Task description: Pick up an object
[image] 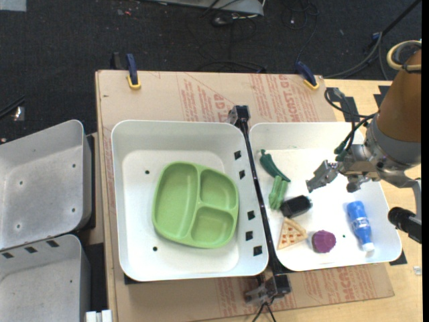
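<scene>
The left bin (127, 200) holds a green divided plate (196, 205). The right bin's (335, 137) toys lie at its 7 o'clock; the gripper (320, 178) hangs spread and empty.

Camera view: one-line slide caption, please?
Hand over right bin above black object; green tray in left bin.
</scene>
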`<state>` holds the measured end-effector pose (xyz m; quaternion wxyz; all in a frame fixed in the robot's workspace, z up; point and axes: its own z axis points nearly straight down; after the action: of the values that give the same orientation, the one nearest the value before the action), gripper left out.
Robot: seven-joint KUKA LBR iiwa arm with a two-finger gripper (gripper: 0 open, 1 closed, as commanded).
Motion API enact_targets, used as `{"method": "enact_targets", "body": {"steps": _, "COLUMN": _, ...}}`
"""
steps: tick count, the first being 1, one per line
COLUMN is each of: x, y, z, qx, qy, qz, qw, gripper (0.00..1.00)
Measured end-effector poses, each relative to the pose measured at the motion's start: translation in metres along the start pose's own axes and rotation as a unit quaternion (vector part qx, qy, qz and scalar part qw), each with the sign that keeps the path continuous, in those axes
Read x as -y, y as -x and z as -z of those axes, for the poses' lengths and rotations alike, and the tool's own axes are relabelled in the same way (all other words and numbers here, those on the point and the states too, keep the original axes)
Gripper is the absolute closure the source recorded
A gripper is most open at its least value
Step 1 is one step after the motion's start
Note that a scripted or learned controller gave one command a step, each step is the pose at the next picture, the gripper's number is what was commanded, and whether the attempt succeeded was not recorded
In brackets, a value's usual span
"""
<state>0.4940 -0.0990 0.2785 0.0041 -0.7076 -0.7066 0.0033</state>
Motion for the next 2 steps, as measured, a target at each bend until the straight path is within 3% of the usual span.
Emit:
{"method": "enact_targets", "body": {"steps": 1, "x": -0.002, "y": 0.0, "z": 0.005, "qx": 0.001, "qy": 0.005, "qz": 0.001, "qw": 1.0, "gripper": 0.0}}
{"method": "enact_targets", "body": {"steps": 2, "x": -0.008, "y": -0.005, "z": -0.041, "qx": 0.0, "qy": 0.003, "qz": 0.0, "qw": 1.0, "gripper": 0.0}}
